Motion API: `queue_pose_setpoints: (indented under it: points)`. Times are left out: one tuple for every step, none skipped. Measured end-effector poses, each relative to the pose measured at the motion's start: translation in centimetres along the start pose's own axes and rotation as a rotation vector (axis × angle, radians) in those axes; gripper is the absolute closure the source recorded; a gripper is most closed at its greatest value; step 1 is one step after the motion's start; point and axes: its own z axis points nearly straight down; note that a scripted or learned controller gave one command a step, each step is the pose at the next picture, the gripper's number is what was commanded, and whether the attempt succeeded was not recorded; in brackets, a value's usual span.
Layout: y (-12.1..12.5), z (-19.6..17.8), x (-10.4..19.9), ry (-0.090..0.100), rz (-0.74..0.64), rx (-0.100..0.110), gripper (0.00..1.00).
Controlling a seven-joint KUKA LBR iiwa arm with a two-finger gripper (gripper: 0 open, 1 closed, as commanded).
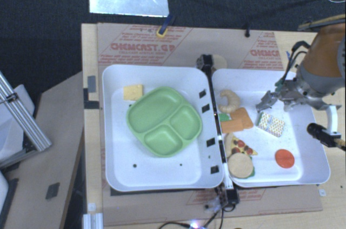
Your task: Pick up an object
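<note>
Across the bench sit two white bins: the left bin (116,168) carries a green divided plate (164,121) at its centre, with a yellow block (133,92) at the plate's ten o'clock. At three o'clock in the view the arm (324,58) reaches over the right bin (316,171); its gripper (268,101) hangs near a patterned packet (271,124), and whether it is open cannot be told. Nothing is visibly held. From that packet, an orange slab (237,120) lies at nine o'clock, a croissant (230,99) at ten, a pizza slice (242,146) at eight, a round bun (240,166) at seven, a red disc (284,158) at five.

Two white bins (157,74), one green plate (164,121), seven small food toys (284,158).
</note>
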Motion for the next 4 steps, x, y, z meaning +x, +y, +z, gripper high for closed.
queue_pose_setpoints:
  points:
    - [-0.8,4.6,-0.1,0.0,0.004,0.0,0.0]
    - [-0.4,6.2,-0.4,-0.007,0.005,-0.014,0.0]
    - [-0.5,5.6,-0.2,-0.003,0.005,-0.011,1.0]
    - [-0.7,-0.5,-0.9,-0.002,0.006,-0.007,1.0]
